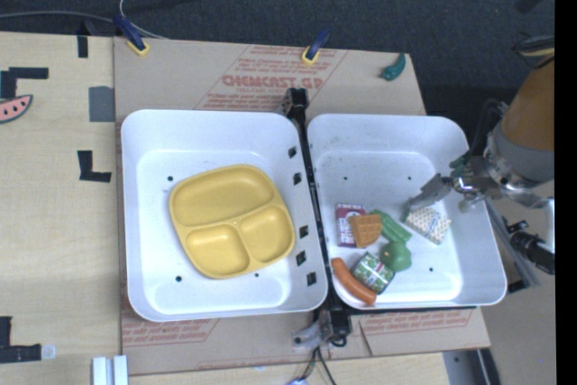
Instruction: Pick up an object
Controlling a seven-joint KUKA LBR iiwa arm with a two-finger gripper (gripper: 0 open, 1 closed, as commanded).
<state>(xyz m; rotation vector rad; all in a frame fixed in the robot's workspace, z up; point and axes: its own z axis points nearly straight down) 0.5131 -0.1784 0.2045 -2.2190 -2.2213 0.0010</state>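
From the overhead camera I see my gripper (431,197) low in the right bin (379,140), fingers spread, just beside a white patterned packet (427,223). I judge it's approaching; next, centre over it and close.

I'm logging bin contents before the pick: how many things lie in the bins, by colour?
Yellow: 1, divided tray
Orange: 2, cracker, sausage
Green: 2, can, toy
Red-white: 1, packet
White: 1, packet
Total: 7
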